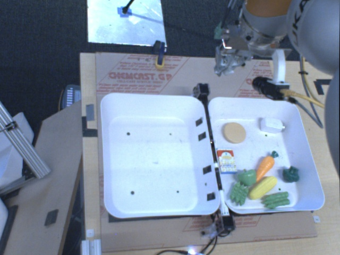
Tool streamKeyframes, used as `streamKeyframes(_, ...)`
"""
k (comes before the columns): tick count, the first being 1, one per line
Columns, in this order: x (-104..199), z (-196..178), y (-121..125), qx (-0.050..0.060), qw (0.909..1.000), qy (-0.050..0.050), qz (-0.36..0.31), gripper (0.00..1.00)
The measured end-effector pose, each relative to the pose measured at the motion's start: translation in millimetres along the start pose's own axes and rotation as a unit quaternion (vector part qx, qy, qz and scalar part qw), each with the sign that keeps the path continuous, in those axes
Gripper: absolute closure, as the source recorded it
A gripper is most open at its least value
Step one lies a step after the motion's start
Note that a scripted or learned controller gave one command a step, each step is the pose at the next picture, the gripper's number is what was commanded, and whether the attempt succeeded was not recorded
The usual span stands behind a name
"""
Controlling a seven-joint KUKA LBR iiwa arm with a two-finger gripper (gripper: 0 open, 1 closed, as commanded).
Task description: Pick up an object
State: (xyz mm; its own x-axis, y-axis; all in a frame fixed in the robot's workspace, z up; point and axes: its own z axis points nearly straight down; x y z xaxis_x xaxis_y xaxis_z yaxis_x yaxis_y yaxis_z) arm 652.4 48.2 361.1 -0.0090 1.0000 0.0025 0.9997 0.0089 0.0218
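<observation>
Your two-finger metal gripper (227,65) hung above the bench behind the right shallow white bin (303,137); you couldn't tell its state. That bin held a round tan cookie (234,132), orange carrot (265,166) and yellow corn cob (263,187).

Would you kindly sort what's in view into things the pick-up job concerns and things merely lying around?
Job:
gripper, above the bench behind the bins
tan disc
white block
small carton
carrot
corn cob
dark green piece
right bin

Lying about:
left bin
yellow clamp
shiny sheet
</observation>
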Motion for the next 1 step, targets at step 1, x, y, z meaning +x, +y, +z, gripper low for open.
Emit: streamKeyframes(1,72.1,-58.2,19.0,0.006,1.0,0.0,-0.001,1.0)
